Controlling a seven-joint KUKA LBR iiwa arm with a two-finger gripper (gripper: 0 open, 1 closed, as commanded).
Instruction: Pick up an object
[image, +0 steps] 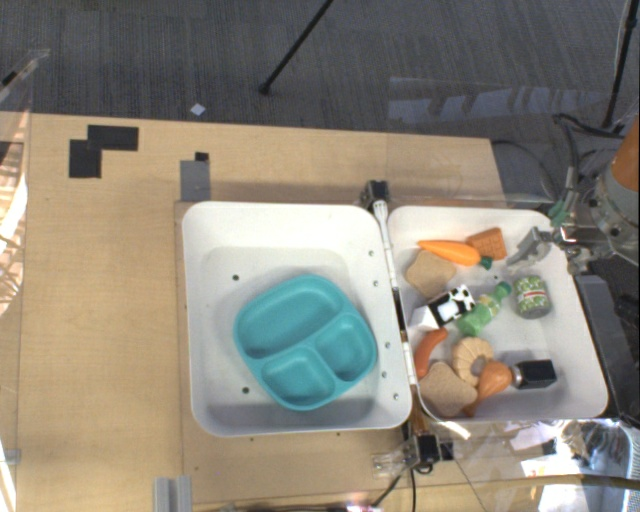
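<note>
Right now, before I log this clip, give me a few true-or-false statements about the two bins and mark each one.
1. The teal plate lies in the left bin. True.
2. The carrot lies on the teal plate. False: it lies in the right bin, near the far wall.
3. The pincer is over the right bin's far right part. True.
4. The green bottle stands upright on the bench outside the bins. False: it lies in the right bin among the toys.
5. The pincer is clamped on the carrot. False: the carrot lies apart, to its left.
</note>
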